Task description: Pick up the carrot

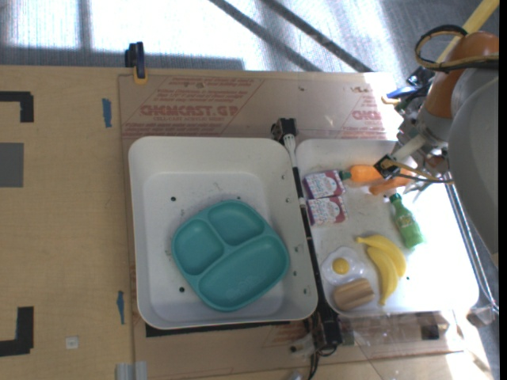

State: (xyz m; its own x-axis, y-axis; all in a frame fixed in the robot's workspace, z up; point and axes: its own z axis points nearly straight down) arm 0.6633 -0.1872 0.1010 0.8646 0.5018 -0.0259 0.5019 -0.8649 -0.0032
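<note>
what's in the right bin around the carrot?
The carrot lies at the right bin's far end, the gripper over its right end, hiding it. Nearby: two pink packets, green bottle, banana.

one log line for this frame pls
end effector at carrot | right bin | grasp unconfirmed | bottle, banana nearby | tray in left bin

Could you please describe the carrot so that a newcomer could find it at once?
Look in the right-hand white bin, at its far end. The carrot lies just right of two small pink-and-white packs, by the gripper. It is the only orange item there.
</note>
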